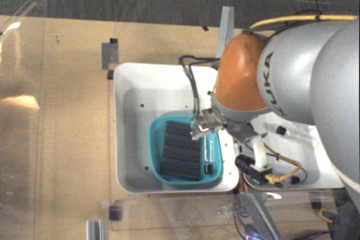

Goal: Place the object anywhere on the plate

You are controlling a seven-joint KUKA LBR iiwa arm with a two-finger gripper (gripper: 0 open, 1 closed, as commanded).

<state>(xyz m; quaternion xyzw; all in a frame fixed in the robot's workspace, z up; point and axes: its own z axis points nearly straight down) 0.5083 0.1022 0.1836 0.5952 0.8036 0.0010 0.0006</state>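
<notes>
A teal plate (157,133) lies in the front right part of the left white bin (130,121). On it rests a dark ridged block (180,152), lying flat and covering much of the plate. My gripper (201,130) hangs over the plate's right side, just beside the block's upper right corner. The orange wrist band (239,78) and the grey arm hide the gripper's upper part. A slim teal piece with a dark tip (209,155) runs along the plate's right rim below the gripper.
The right white bin (292,135) is mostly covered by the arm. Cables and a yellow wire (281,174) hang near the bins' front edge. A grey post (225,28) stands behind the bins. Bare wooden bench (56,121) spreads to the left.
</notes>
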